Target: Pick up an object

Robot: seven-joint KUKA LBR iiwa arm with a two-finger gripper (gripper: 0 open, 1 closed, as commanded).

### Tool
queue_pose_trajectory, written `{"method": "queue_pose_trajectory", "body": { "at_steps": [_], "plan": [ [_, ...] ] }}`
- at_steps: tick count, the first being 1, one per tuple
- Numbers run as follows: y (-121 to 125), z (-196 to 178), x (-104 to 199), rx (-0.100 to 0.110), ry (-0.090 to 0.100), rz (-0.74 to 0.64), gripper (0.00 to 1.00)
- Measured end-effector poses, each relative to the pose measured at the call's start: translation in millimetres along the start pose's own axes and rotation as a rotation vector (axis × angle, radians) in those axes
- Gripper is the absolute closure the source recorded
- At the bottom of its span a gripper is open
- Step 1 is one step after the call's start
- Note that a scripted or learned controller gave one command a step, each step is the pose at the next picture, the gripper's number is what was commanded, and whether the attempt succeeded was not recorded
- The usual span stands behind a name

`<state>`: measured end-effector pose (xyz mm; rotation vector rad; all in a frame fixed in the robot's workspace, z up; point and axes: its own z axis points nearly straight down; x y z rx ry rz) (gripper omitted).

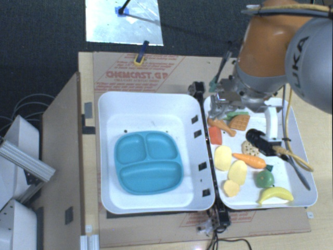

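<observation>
My gripper [222, 108] hangs low over the far left corner of the right bin [297, 129], under the grey and orange wrist. Just in front of it lie a small orange carrot [220, 124] and a tan waffle [240, 122]. A red-orange piece [215, 135] rests by the bin's left wall. Further forward are a larger carrot [249, 160], a speckled cookie [250, 149], three pale yellow pieces [222, 158], a green pepper [264, 178] and a banana [276, 194]. Nothing shows between the gripper and these things that I can call a hold.
The left bin [114, 108] holds a blue divided plate [149, 161]. Beyond the bins lie a cardboard sheet [140, 72] and a shiny square panel [124, 14]. The arm covers the right bin's far side.
</observation>
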<state>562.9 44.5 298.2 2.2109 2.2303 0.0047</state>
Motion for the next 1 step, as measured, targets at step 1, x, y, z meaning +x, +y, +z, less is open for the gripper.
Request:
{"method": "queue_pose_trajectory", "body": {
  "at_steps": [1],
  "plan": [
    [-62.4,-49.9,-49.1,-0.002,-0.001,0.012,1.0]
  ]
}}
